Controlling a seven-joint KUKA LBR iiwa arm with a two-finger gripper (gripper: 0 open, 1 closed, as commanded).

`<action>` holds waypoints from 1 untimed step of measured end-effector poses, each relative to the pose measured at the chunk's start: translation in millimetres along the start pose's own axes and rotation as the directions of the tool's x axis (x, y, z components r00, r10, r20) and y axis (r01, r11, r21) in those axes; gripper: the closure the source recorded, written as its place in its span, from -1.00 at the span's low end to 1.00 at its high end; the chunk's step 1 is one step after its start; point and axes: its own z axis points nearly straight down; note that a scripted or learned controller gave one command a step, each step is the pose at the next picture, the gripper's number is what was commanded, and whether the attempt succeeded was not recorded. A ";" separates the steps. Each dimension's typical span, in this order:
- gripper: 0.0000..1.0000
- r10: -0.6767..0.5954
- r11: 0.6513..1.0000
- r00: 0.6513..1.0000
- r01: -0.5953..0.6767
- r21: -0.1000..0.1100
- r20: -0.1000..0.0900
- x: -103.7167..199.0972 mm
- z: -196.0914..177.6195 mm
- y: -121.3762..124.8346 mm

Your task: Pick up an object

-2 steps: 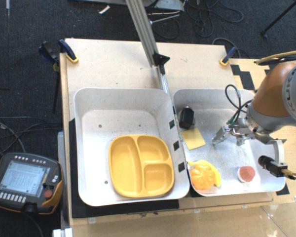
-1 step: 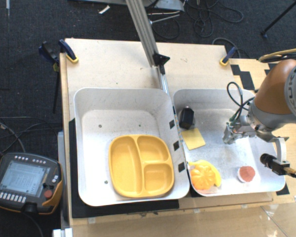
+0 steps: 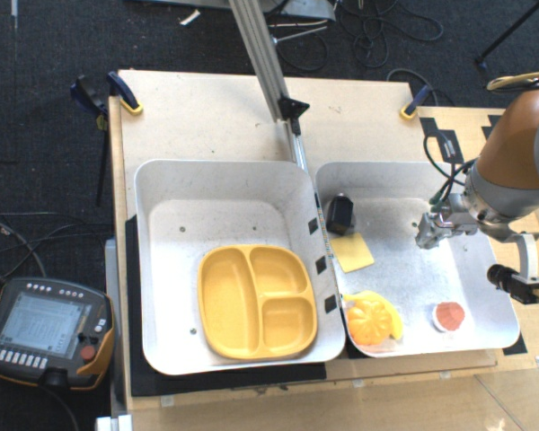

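In the right bin (image 3: 404, 182) lie a dark grey block (image 3: 340, 214) at the back left, a flat yellow square (image 3: 354, 253) beside it, a yellow-orange rounded toy (image 3: 374, 321) at the front left and a small red-and-white round piece (image 3: 449, 315) at the front right. My gripper (image 3: 428, 233) hangs over the bin's right-middle floor, clear of every object. I see nothing between its fingers.
The left bin (image 3: 162, 196) holds a yellow three-compartment plate (image 3: 256, 301). A slanted metal pole (image 3: 262, 48) rises from between the bins. Clamps sit at the bench's far corners. A teach pendant (image 3: 43, 330) lies off the bench at the left.
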 end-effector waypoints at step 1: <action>1.00 0.000 1.000 1.000 0.000 -0.001 0.001 -2.4 -43.2 -0.4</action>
